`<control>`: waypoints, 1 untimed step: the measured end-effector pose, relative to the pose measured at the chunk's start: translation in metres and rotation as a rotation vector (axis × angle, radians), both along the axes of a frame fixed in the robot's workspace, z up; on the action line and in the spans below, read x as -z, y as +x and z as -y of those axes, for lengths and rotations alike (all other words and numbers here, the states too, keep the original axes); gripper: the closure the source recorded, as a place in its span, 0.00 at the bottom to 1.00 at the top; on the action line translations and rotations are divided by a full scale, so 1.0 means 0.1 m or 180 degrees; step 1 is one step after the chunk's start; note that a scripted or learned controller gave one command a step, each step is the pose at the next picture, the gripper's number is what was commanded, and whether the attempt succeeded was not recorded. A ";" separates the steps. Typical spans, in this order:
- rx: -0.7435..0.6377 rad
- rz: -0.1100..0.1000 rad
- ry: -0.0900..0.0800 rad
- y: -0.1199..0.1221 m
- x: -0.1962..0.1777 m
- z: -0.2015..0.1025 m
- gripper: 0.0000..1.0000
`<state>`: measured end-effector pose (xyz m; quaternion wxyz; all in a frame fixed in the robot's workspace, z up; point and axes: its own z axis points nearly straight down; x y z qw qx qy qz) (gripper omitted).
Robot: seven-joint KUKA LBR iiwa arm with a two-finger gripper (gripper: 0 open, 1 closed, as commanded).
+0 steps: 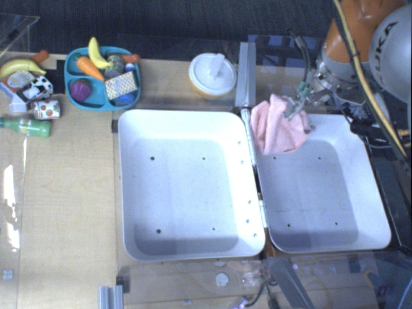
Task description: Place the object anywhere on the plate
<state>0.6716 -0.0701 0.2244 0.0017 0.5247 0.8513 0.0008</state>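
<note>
We see the claw [297, 108] clamped on the soft pink cloth [278, 130], which hangs below it, lifted for carrying.

One fixed camera looks down from above at a slant; it stands far enough back to take in both white bins, left bin [183, 182] and right bin [325, 195]; the arm [373, 31] enters from the right.
</note>
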 end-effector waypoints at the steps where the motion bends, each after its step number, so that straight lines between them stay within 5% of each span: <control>1: -0.1288 -0.0001 -0.0002 -0.11 -0.09 -0.45 1.00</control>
